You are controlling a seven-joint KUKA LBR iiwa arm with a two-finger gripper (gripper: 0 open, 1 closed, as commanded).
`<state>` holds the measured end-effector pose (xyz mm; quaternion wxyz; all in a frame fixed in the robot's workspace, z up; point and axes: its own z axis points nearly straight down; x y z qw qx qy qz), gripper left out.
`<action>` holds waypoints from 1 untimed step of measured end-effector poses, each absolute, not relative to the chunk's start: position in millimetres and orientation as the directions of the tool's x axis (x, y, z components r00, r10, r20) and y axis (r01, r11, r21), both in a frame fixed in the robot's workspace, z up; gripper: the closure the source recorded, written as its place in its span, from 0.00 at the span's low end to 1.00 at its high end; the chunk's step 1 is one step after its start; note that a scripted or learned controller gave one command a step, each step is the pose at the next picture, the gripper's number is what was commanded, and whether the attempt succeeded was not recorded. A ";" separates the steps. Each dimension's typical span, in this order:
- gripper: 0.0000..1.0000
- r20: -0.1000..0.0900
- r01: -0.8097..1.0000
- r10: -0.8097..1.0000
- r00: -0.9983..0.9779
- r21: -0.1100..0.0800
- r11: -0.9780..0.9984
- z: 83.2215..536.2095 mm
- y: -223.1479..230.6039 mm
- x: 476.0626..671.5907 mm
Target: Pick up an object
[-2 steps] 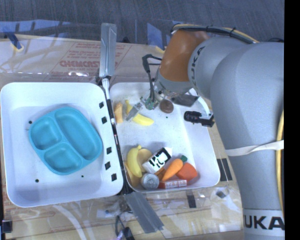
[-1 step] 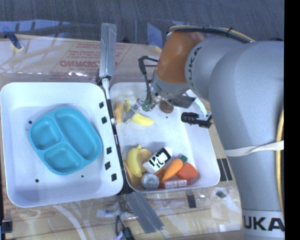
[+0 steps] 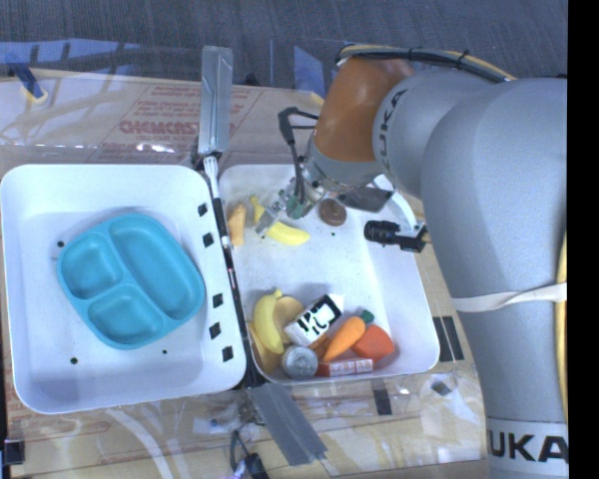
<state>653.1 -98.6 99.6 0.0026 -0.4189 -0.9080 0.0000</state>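
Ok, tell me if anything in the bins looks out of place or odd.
Nothing looks spilled or broken. The blue tray lies askew in the left bin. In the right bin, the banana, carrot and other items are heaped against the near wall. The gripper sits low by a small yellow piece.

Both bins (image 3: pixel 40 367) smooth white plastic, faint sheen. Blue divided plate (image 3: pixel 130 277) matt plastic. Toy banana (image 3: pixel 267 319) and carrot (image 3: pixel 341 337) glossy plastic. Small can (image 3: pixel 300 362) with shiny metal top. Desk (image 3: pixel 110 113) surface looks like brown cardboard under clear film. Arm (image 3: pixel 479 178) shell satin grey.
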 end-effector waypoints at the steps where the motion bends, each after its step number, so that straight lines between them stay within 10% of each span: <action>1: 1.00 0.002 0.913 0.913 -0.409 -0.003 0.409 91.4 -131.3 642.4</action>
